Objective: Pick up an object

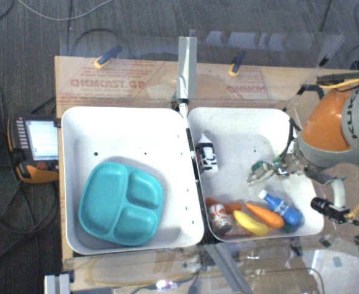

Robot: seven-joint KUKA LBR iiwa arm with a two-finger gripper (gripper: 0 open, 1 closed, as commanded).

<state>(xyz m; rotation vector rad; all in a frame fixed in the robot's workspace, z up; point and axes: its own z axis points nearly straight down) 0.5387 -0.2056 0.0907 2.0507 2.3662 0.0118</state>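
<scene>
- Camera view: gripper (260, 171) low over right bin (241, 118), fingers apparently spread, nothing between them.
- Nearest target: blue bottle (281, 207), just below-right of fingertips, lying flat beside carrot (264, 214) and banana (250, 222).
- Likely light, rigid, slick plastic; best pinched across the body.
- Hard to make out: finger gap small and blurred; can (219, 217) pressed against the bin's corner.

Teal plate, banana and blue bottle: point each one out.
teal plate (121, 203), camera view, on the ridge where its compartments meet.
banana (250, 223), camera view, on the middle of its yellow body.
blue bottle (285, 211), camera view, on its blue body below the white cap.
</scene>
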